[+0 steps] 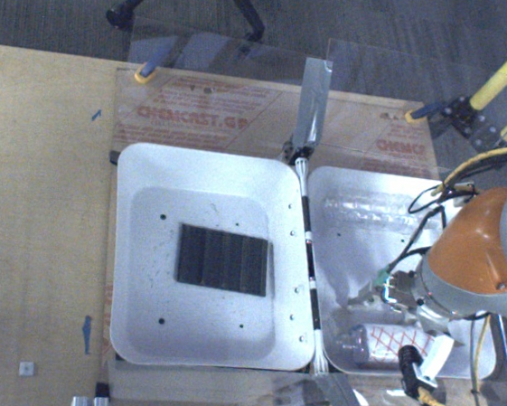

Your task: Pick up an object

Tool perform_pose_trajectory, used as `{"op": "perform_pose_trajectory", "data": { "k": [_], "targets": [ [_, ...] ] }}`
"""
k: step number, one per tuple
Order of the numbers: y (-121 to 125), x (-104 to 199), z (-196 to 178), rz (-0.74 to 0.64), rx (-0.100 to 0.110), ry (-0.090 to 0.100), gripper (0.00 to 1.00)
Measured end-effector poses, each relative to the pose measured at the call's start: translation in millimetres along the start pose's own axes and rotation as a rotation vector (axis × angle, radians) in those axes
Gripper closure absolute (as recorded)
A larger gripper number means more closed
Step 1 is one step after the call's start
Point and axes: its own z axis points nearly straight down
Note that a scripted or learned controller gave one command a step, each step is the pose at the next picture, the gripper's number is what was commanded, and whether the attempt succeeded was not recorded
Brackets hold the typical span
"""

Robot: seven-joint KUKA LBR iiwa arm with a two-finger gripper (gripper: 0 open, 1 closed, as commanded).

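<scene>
In the right bin (327,192), a packet with a red-and-white check pattern and a dark end (381,342) lies near the front wall. My gripper (368,302) hangs low over that bin, just above and behind the packet, below the arm's orange band (475,250). The wrist and its cables hide the gripper's tip. A clear, shiny wrapped item (371,207) lies along the far side of the same bin. In the left bin (147,176), a flat dark ribbed rectangle (223,260) rests in the middle of the floor, far from the gripper.
A central divider with an upright clear panel (312,104) separates the two bins. Yellow and black cables (431,404) trail from the wrist over the right bin's front edge. A yellow-handled clamp (484,96) sits at the back right.
</scene>
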Motion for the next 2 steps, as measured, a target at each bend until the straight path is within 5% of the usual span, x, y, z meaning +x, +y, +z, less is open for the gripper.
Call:
{"op": "perform_pose_trajectory", "data": {
  "k": [1, 2],
  "targets": [
    [47, -40, -69, -0.081, 0.007, -0.003, 0.00],
    [2, -17, -93, 0.164, 0.012, -0.002, 0.00]
  ]
}}
